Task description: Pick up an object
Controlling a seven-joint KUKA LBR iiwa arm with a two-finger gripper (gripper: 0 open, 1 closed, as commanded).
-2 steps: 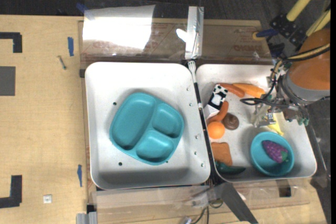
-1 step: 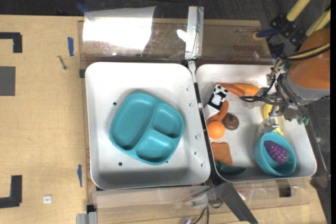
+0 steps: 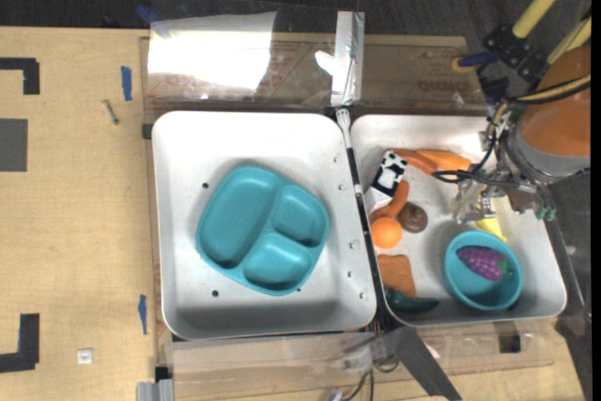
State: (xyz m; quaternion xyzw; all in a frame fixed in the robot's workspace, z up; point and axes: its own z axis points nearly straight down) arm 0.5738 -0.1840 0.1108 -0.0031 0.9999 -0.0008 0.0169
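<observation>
Nothing was lifted yet: my gripper (image 3: 476,202) hung over the right bin (image 3: 549,244), toys at nine o'clock, bowl (image 3: 460,277) at six; my grip unclear.

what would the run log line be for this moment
gripper: above right bin, nothing seen held | blue bowl: holds purple grapes | divided plate: left bin

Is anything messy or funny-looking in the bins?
Nothing looks spilled or broken. The teal divided plate sits crooked in the left white bin, and the toy foods crowd along the left side of the right white bin, beside a teal bowl holding purple grapes.
</observation>
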